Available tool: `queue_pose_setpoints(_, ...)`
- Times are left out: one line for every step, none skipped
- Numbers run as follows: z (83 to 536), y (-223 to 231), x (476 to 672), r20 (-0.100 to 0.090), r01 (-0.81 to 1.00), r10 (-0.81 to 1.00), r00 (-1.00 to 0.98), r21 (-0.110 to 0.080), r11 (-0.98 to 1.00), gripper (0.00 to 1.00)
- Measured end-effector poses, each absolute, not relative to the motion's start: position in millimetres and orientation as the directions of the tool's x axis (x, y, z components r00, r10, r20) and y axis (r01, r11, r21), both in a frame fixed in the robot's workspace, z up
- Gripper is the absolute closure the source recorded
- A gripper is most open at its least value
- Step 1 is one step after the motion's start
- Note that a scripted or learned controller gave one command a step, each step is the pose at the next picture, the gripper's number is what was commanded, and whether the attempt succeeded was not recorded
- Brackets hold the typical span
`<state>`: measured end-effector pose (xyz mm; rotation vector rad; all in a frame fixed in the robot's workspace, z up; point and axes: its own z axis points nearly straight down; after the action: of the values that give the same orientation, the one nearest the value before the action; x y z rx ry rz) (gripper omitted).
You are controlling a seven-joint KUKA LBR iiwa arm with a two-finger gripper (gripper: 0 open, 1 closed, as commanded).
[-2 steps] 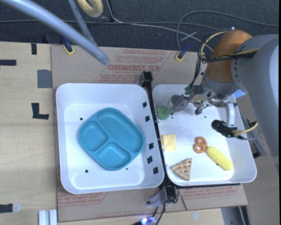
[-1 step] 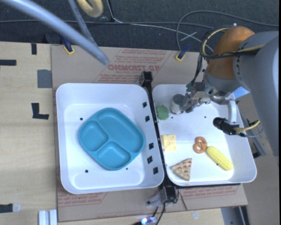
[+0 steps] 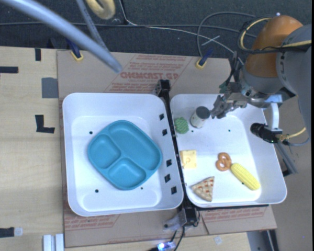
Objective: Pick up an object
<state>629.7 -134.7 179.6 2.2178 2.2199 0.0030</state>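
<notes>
A grey KUKA arm with an orange band [image 3: 269, 41] reaches over the far right corner of the right-hand shallow white bin [image 3: 261, 192], its two-finger gripper [image 3: 218, 109] poised above the bin floor beside a small grey-and-white cylindrical canister [image 3: 200, 116] near the far left corner; whether the gripper is clenched or released cannot be told from this slant.

In the left-hand white bin [image 3: 78, 109] lies a blue plastic compartment tray [image 3: 124, 154], the largest item, stiff and awkwardly broad.

The right bin holds a yellow toy corn cob [image 3: 244, 175] near its right edge, a toy pizza slice [image 3: 203, 187] at the near edge, a yellow cheese-like block [image 3: 188, 159] and a green round piece [image 3: 181, 125] along the left edge, and an orange pretzel-shaped toy [image 3: 223, 161] mid-floor.

The canister looks light, rigid and probably smooth; a grasp across its round sides seems the likeliest hold.
</notes>
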Motion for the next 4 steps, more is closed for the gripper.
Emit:
queue_pose_setpoints(234, -140, 629.9, -0.002, 1.0, 1.0, -0.002, 0.005, 0.002, 1.0)
queue_pose_setpoints(263, -140, 630.8, -0.001, 1.0, 1.0, -0.002, 0.003, 0.002, 1.0)
queue_pose_setpoints(250, -90, 602.8, 0.001, 1.0, 1.0, -0.004, -0.004, 0.004, 1.0)
queue_pose_setpoints(249, -45, 574.4, 0.001, 1.0, 1.0, -0.004, -0.003, 0.004, 1.0)
